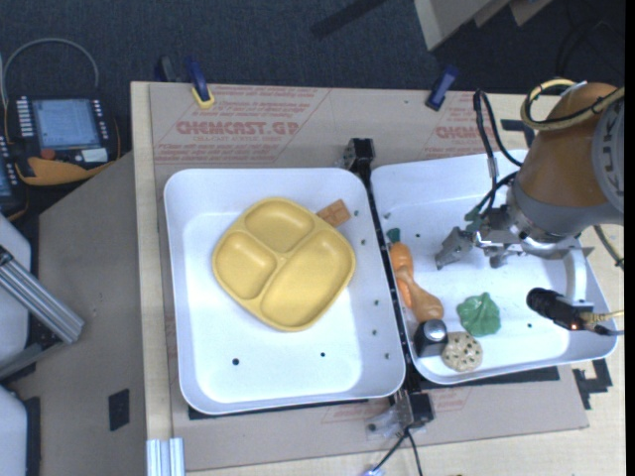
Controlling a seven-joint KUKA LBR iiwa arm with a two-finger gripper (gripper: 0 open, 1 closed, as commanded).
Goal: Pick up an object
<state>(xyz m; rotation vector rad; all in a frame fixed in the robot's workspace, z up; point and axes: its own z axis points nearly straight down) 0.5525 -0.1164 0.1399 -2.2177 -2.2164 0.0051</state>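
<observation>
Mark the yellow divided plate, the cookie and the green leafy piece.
yellow divided plate (285,263), camera view, on its central ridge.
cookie (461,350), camera view, on its speckled top.
green leafy piece (480,313), camera view, on its middle.

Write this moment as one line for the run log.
arm: over right white bin | gripper: above bin floor, nothing held | nearest: orange carrot toy, green leafy toy | yellow divided plate: left bin

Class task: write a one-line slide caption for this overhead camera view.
Robot arm over the right bin beside a carrot, cookie and green toy; yellow divided plate in the left bin.
</observation>
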